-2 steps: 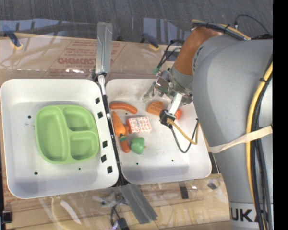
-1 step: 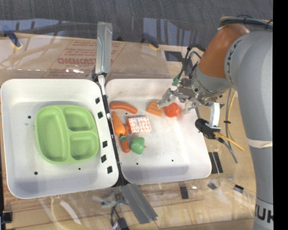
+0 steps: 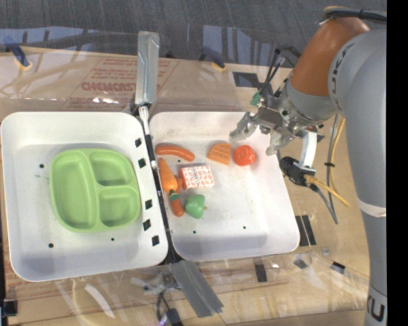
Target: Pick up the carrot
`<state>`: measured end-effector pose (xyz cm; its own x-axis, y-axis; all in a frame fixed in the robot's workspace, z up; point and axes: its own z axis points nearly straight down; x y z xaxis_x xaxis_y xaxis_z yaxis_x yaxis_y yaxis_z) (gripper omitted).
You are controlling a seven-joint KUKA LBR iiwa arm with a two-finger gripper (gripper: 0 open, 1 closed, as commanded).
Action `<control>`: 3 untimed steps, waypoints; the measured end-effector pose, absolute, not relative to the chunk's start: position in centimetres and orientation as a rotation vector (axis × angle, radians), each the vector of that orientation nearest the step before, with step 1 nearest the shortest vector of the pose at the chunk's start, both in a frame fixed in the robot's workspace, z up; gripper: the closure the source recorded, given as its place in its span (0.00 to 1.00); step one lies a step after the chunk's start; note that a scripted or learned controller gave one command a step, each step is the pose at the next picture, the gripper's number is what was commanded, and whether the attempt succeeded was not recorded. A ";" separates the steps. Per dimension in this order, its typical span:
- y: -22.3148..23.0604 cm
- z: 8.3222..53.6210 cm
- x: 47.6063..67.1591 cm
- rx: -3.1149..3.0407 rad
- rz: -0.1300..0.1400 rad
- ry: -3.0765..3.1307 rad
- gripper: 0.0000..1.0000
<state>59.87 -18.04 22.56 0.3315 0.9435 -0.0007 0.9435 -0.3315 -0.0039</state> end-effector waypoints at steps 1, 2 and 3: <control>-16.3 18.1 62.3 -2.362 0.005 -2.063 0.00; -16.7 17.1 64.5 -2.233 0.000 -2.209 0.00; -21.0 14.7 58.5 -2.238 0.005 -2.198 0.00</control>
